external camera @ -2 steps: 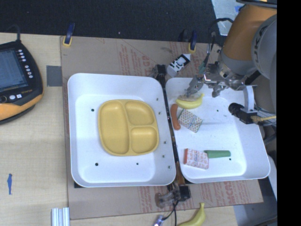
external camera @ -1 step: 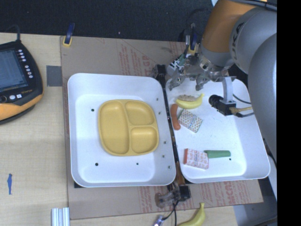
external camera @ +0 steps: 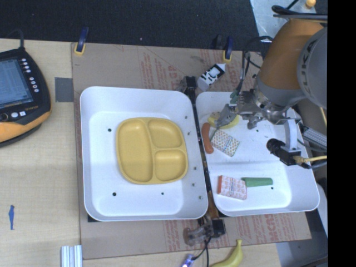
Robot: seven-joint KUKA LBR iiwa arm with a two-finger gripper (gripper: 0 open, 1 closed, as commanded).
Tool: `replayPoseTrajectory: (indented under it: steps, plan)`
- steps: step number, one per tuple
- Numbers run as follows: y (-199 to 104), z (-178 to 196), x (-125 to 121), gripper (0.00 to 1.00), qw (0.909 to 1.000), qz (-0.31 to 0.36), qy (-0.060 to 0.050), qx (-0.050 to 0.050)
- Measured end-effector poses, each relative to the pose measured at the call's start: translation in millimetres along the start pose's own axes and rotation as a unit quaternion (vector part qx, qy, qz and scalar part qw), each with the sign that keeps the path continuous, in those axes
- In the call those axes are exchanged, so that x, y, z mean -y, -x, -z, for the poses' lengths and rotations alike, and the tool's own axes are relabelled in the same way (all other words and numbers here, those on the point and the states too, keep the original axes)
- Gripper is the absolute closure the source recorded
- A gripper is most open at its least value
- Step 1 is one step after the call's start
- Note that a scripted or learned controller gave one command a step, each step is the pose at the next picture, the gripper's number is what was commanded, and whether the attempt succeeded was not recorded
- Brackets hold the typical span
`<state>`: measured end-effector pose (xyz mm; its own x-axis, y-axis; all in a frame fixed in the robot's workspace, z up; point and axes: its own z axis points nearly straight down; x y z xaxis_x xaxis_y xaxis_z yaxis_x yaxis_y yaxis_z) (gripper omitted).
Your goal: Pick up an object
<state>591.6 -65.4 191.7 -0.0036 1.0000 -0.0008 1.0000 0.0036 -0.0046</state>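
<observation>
Reaching in over the far left corner of the right-hand shallow white plastic bin (external camera: 303, 202), the grey two-finger gripper (external camera: 227, 115) hangs just above a small yellow object (external camera: 232, 122) that it partly hides; its shape is hard to make out. Whether the tool is apart, together or clamped on anything, I cannot tell.

Candidates for the pick all lie in this bin. A slim orange-red sausage-shaped toy (external camera: 207, 137) lies along the left wall. Just beside it, nearer the middle, sits a small flat patterned packet (external camera: 226, 143), tilted diamond-wise. Toward the near edge lie a flat white-and-red printed pouch (external camera: 232, 187) and, touching its right end, a short green bar (external camera: 257, 181).

The packet and pouch look light and thin, probably soft and a little slippery; lying flat, they offer little to pinch except an edge. The sausage toy looks stiffer and rounded, best taken across its narrow middle, though the wall crowds one side. The green bar seems rigid and should suit a grip across its short width.

The left-hand white bin (external camera: 94, 149) holds a yellow three-compartment plastic tray (external camera: 151, 149) at its centre. Both bins rest on a brown cardboard sheet (external camera: 139, 57) over a pale wooden bench (external camera: 33, 193), with an orange-edged control pendant (external camera: 19, 96) at the bench's far left and a yellow banana (external camera: 231, 256) at its near edge.
</observation>
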Motion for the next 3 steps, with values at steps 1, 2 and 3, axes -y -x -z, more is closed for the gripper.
replayPoseTrajectory:
  steps: [1, 2, 3]
  plan:
    - [27, -76, -64, 0.0, 1.0, 0.0, 0.0, 0.0]
    - [53, -56, -65, 0.0, 1.0, 0.0, 0.002, 0.0]
    - [29, -84, -65, 0.0, 1.0, 0.0, 0.0, 0.0]
